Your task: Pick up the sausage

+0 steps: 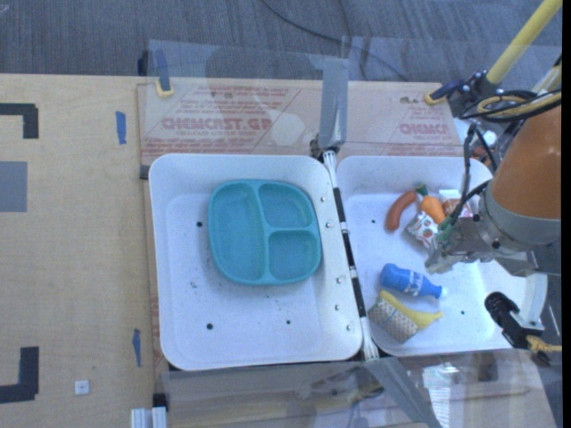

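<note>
A wooden surface [71, 266] carries two shallow white bins side by side, seen from above at a slant. The left bin [178, 310] holds a teal plate [265, 232] with three compartments, lying flat near the bin's middle. The right bin [464, 319] sits just beside it, their rims touching along a shared edge.

The sausage [401, 209], orange-red and slightly curved, lies in the upper part of the right bin, tilted so that its upper end points toward the far right. Nothing grips it. Just to its right is an orange carrot [434, 208] with a bit of green at its top, and just below that a small white packet [422, 230] with red and green marks. Lower in the same bin lies a blue bottle [409, 282] on its side, and below it a yellow banana [412, 311] resting against a tan woven piece [394, 322] near the bin's front left corner.

The grey arm [535, 163] with its orange band comes in from the right and covers the right side of this bin. Its fingers [443, 255] sit low over the bin, just right of the packet and above the bottle, a little apart from the sausage. Whether the fingers are spread or pressed together cannot be told; they are too blurred and small.

Cardboard [232, 119] with red lettering lies behind both bins.
</note>
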You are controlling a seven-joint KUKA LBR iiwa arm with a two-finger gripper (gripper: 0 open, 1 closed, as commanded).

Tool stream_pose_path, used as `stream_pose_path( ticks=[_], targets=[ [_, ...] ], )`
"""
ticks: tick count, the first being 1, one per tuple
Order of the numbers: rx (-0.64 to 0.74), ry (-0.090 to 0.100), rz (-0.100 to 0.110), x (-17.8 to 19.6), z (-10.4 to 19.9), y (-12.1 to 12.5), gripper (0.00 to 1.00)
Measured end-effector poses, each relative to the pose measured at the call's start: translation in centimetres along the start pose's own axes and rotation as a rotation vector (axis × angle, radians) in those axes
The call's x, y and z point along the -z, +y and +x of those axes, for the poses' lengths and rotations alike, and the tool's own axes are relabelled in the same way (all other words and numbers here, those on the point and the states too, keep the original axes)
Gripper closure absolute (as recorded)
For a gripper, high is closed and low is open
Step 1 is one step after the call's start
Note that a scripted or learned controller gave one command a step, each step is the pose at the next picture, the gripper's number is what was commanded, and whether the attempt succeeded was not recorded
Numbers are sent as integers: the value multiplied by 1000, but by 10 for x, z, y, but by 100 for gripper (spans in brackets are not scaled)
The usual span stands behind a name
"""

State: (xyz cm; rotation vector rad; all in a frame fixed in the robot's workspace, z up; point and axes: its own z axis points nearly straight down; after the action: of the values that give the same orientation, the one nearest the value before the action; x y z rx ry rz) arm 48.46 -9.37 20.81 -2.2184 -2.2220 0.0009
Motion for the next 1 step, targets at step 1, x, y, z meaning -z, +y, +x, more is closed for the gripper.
stream_pose_path(
  ticks=[1],
  targets=[
    [107, -2, -5, 26, -71, 35, 0]
  ],
)
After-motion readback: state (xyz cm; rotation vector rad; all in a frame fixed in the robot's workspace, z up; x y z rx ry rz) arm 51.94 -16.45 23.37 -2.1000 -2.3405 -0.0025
